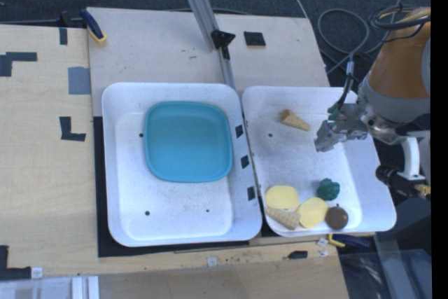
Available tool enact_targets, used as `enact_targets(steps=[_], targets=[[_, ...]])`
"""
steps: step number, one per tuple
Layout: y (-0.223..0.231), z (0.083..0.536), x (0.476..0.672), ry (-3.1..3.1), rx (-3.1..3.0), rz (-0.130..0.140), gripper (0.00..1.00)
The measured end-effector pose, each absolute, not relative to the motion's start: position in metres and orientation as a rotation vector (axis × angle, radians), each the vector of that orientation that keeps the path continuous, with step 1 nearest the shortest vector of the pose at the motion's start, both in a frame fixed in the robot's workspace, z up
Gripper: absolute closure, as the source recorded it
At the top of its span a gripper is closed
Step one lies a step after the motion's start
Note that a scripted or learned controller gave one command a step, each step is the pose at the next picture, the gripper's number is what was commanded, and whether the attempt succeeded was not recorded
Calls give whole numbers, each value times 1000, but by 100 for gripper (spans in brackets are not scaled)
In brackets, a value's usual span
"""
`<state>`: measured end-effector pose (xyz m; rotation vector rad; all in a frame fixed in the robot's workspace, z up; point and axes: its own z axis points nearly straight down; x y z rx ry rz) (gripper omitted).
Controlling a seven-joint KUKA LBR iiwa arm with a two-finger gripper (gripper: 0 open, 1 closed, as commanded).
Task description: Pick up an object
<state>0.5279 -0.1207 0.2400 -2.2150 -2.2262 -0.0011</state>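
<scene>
1. Grey two-finger gripper (326, 139) hangs over right shallow white bin (280, 157), right-centre; nothing seen between its fingers, spread can't be told.
2. Tan cone-shaped wedge (295, 120) lies just left and far of it, alone, so prob. the easiest pick.
3. Near edge: two yellow discs (283, 197), ridged tan cone (283, 218), green lump (327, 188), brown ball (337, 218), crowded.
4. Left bin (126, 206) holds blue square plate (188, 141).

left bin (126, 220): plate (187, 141) lies in it, toward its far side | right bin (374, 217): touches left bin's right edge | cone piece (295, 120): far part of right bin, alone | near edge of right bin: two round pieces (282, 197) side by side, second cone (283, 218) before them, ball (337, 218) at their right, lumpy piece (327, 188) behind ball | gripper (327, 138): above right bin, between far cone and near cluster
</scene>
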Motion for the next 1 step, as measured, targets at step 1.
enact_targets(steps=[1], targets=[[-77,233,530,-2225,-2216,0,100]])
